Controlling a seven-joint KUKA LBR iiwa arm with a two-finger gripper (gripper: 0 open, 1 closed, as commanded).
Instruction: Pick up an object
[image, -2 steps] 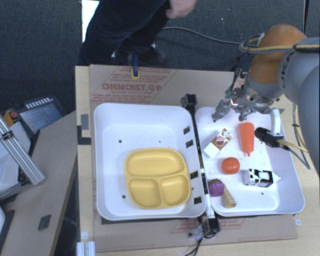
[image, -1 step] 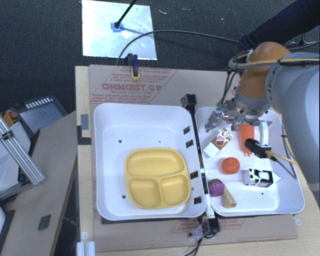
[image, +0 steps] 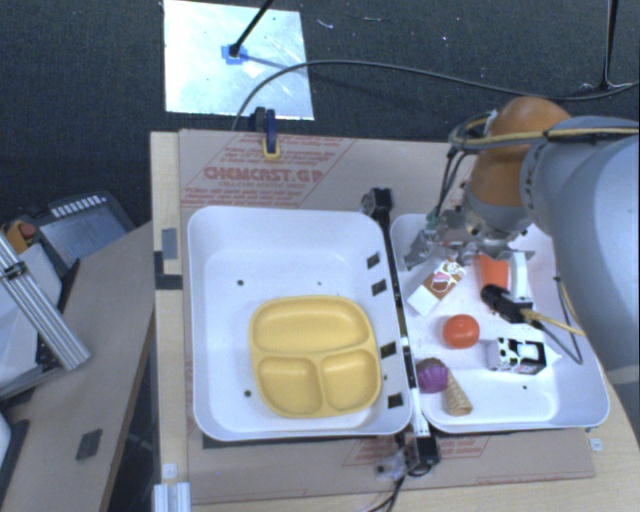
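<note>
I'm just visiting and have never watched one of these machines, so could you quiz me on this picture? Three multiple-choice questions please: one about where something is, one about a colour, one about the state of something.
1. Where does the yellow tray lie?
A. In the left bin
B. In the right bin
C. On the cardboard outside the bins

2. What colour is the round ball in the right bin?
A. Blue
B. Green
C. Orange-red

3. How is the ice cream cone toy resting?
A. Standing upright
B. Lying on its side on the bin floor
C. Lifted in the air

Answers:
1. A, the tray sits on the floor of the left bin.
2. C, it shows orange-red against the white bin.
3. B, it lies flat near the right bin's front left corner, purple scoop towards the divider, apart from the gripper.
</note>
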